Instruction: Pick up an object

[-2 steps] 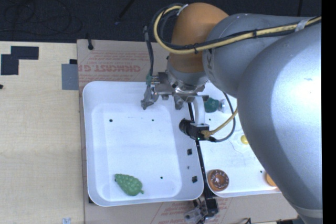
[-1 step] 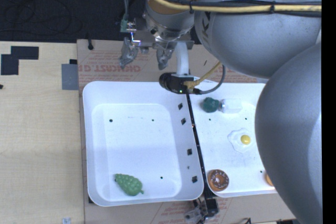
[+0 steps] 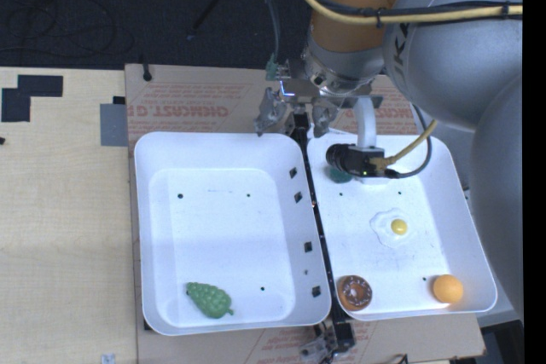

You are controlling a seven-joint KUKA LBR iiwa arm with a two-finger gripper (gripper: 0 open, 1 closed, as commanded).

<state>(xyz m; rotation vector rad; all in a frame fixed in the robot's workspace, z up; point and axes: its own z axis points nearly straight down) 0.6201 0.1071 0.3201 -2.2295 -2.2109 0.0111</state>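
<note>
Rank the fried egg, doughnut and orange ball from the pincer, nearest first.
From the pincer at the bins' far edge:
1. Fried egg, middle of the right bin.
2. Doughnut, near corner by the divider.
3. Orange ball, near outer corner.

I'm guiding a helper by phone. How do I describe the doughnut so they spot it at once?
Take the right white bin, under the arm. In its lower corner nearest the left bin lies the doughnut. It is a brown ring, unlike the smooth orange ball along the same rim and the white-and-yellow fried egg above it.
</note>
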